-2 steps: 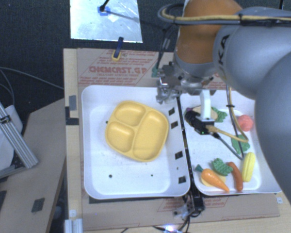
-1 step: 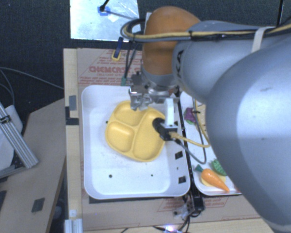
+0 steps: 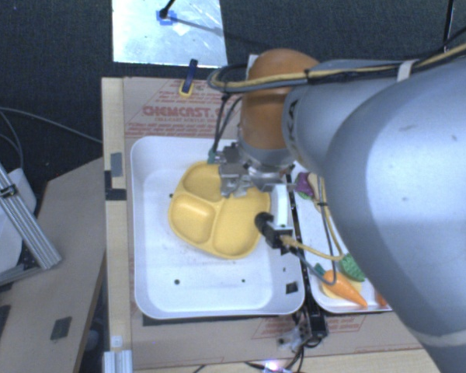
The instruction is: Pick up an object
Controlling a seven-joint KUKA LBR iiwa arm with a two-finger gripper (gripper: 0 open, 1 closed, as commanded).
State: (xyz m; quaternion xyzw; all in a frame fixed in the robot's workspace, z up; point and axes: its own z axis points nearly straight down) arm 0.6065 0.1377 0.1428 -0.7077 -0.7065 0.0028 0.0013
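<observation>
Soft, slightly blurry picture, glare on the foil sheet [image 3: 169, 19], dim dark surround.

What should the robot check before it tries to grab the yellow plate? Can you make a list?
1. Yellow plate lies in the left bin: ok.
2. Gripper sits over the plate's far edge: ok.
3. Jaws open or shut: cannot tell, the wrist hides them.
4. Plate between the jaws: cannot tell.
5. Plate flat on the bin floor: cannot tell.
6. Toy carrot in the right bin, away from the plate: ok.
</observation>
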